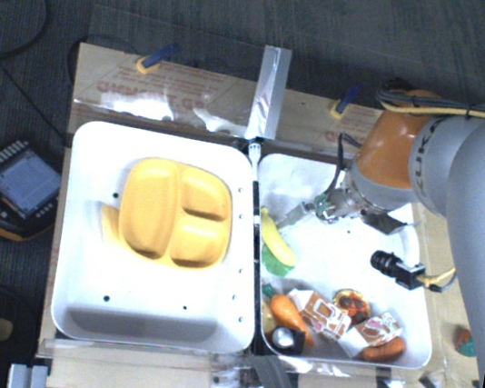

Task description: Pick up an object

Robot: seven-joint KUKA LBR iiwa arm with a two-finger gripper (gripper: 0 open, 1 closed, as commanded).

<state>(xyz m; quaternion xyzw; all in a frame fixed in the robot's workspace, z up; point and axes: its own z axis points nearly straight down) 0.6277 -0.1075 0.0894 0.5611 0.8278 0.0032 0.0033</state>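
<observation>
Pincer (299, 213) low in right bin (355, 182), beside yellow-green curved banana (275, 243)

Fixed overhead slant onto both bins (147, 325)

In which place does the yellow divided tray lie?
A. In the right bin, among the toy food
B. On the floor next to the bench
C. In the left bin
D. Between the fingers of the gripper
C: the yellow divided tray rests on the floor of the left bin, apart from the toy food in the right bin.
</observation>
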